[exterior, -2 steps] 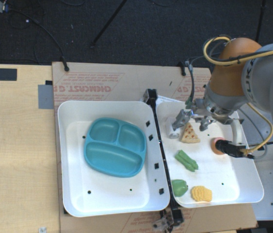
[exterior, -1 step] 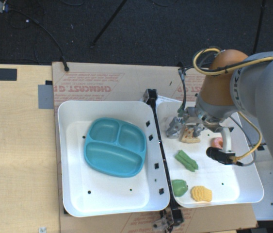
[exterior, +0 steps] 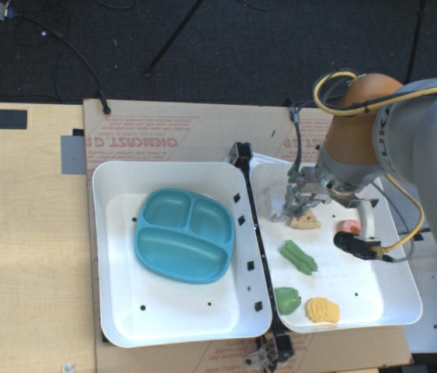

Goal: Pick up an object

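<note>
My gripper [exterior: 302,202] hangs low in the right bin [exterior: 404,305], near its back left part. Directly under it lies a tan, wedge-shaped food piece [exterior: 305,222], touching or nearly touching the fingertips. A green pea pod [exterior: 299,256] rests just in front of that. A green round piece [exterior: 287,299] and a yellow ridged piece [exterior: 323,310] sit near the bin's front. A small pink piece [exterior: 348,227] lies to the right, beside a black part of the arm.
The left bin [exterior: 113,317] holds a teal divided plate [exterior: 183,235]. A black divider [exterior: 254,239] runs between the bins. The grey arm with its orange band [exterior: 362,123] covers the right bin's back right. Cardboard lies under both bins.
</note>
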### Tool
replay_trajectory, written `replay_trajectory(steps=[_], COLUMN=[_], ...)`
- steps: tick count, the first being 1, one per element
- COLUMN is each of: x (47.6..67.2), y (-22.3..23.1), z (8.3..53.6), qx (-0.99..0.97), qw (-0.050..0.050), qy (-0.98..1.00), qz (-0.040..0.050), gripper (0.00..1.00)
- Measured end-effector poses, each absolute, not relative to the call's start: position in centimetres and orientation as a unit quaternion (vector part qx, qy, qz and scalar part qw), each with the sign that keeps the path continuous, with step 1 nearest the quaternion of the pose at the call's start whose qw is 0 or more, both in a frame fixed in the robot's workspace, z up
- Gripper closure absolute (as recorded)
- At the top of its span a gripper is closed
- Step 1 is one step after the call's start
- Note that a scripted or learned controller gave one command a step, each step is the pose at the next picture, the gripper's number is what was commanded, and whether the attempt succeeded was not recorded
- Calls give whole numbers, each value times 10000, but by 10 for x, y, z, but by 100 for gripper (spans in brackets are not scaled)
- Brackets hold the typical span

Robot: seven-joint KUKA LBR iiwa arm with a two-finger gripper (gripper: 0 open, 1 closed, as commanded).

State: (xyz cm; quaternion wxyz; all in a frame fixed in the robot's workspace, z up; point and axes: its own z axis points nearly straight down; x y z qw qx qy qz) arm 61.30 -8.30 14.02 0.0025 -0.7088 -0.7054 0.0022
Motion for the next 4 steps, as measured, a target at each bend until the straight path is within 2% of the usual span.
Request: replay_trajectory(steps=[1, 2, 3, 4], x=[605, 605, 585, 562], y=[-79, -80, -28, 17], z=[193, 227, 219, 230], qx=[-7076, -7071, -7058, -7055], qw=[-4, 1, 27, 26], qy=[-7066, -7071, -7084, -7087], qz=[-5, 0, 14, 10], gripper=[100, 100, 100, 100])
